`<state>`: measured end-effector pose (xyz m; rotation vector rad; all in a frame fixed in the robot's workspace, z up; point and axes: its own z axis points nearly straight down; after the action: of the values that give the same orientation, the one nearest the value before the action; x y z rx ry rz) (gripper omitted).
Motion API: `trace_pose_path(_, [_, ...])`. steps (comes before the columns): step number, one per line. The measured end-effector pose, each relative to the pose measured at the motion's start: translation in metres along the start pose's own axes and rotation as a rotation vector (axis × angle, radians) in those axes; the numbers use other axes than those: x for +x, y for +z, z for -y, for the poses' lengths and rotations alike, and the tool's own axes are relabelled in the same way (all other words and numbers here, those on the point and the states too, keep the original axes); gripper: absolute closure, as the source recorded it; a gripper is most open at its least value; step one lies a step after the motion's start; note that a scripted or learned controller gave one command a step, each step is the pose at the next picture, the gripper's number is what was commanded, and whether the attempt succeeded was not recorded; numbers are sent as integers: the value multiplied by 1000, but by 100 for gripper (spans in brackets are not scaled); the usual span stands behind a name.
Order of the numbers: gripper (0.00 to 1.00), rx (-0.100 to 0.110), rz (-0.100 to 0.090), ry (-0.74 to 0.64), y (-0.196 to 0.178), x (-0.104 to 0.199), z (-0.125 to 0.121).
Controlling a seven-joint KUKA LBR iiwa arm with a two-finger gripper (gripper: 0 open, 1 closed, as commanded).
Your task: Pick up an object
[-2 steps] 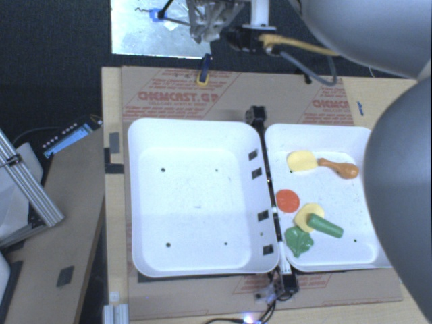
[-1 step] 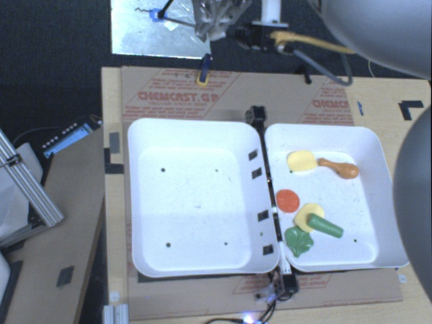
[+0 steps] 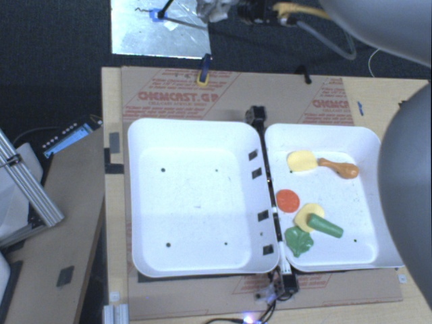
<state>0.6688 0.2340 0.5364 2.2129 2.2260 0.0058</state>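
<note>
1. Two shallow white bins sit side by side on a bench sheeted with printed board. The left bin shows bare floor with a few dark specks; the right bin holds every loose item.
2. Right bin, upper part: a pale yellow piece, and just right of it a tan drumstick-shaped piece, thin end toward the yellow one (touching or apart, cannot tell).
3. Right bin, lower left: a flat orange-red disc near the dividing wall. Below it, a second yellow piece with a green cylinder lying across its lower right edge. A darker green leafy piece lies just below, touching or nearly so.
4. Gripper at the top edge, well above and apart from both bins, over a silvery sheet beyond the bench. Blurred and cropped; finger state cannot be told.
5. Grey arm body bulks along the right side.
</note>
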Motion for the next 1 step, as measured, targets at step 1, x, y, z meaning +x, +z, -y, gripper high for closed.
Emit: trace_pose_path(1, [100,5,1,8,16,-65,1])
